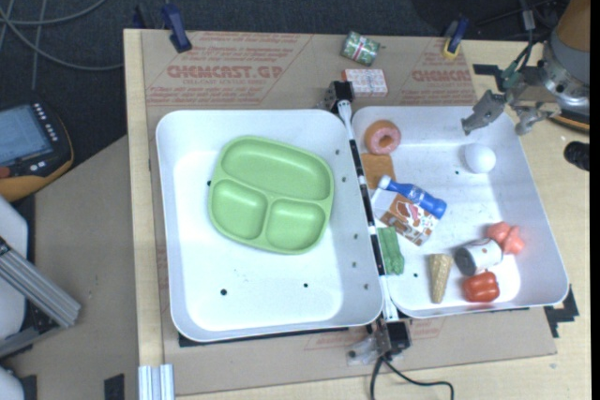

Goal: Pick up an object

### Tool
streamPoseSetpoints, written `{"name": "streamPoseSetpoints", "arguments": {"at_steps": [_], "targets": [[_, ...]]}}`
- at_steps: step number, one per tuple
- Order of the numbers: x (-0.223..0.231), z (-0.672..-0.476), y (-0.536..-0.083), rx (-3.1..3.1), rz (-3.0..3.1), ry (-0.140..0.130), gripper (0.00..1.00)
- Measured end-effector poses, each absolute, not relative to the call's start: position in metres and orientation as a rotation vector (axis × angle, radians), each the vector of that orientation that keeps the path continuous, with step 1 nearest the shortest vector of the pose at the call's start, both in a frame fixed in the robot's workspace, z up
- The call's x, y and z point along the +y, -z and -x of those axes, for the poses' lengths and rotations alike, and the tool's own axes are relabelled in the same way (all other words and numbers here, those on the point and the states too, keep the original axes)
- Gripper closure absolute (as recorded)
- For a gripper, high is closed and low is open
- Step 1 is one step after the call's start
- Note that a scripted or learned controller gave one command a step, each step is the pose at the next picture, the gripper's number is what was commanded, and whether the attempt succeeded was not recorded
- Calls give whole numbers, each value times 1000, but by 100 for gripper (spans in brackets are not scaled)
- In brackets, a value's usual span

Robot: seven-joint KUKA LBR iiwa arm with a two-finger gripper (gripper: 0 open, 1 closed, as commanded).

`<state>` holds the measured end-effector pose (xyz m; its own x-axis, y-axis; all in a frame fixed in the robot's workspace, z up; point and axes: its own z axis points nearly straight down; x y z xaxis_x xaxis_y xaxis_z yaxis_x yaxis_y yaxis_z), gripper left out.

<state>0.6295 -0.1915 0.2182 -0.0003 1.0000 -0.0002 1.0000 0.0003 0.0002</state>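
The right bin [539,201] holds several small objects. A white ball [480,158] lies near its far right corner, and a pink donut [382,138] sits at its far left. Toward the middle are a blue-and-white tube [413,198] and a snack packet [406,219]. An ice-cream cone [440,276], a red pepper [480,287], a black-and-white cylinder [476,255] and an orange-pink piece [505,237] cluster at the near right. My gripper [502,115] hangs over the bin's far right rim, just beyond the ball. It is open with nothing between its fingers.
The left bin [187,276] carries a green divided plate [272,195]. A green strip [389,250] and a brown slab [377,171] lie along the divider. Beyond the bins, on the board, sit a green can [361,47] and a small pink box [365,81]. Blue clamps [173,26] grip the board's far edge.
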Motion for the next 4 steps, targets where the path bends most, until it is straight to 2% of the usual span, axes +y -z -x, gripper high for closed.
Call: {"name": "streamPoseSetpoints", "arguments": {"at_steps": [1, 2, 3, 4], "targets": [[-121, -574, -99, 2220, -2221, -1, 0], [-109, -566, -84, 2223, -2223, 1, 0], [-109, -567, -94, 2221, -2223, -1, 100], [-36, -584, -185, 2223, -2219, -3, 100]]}}
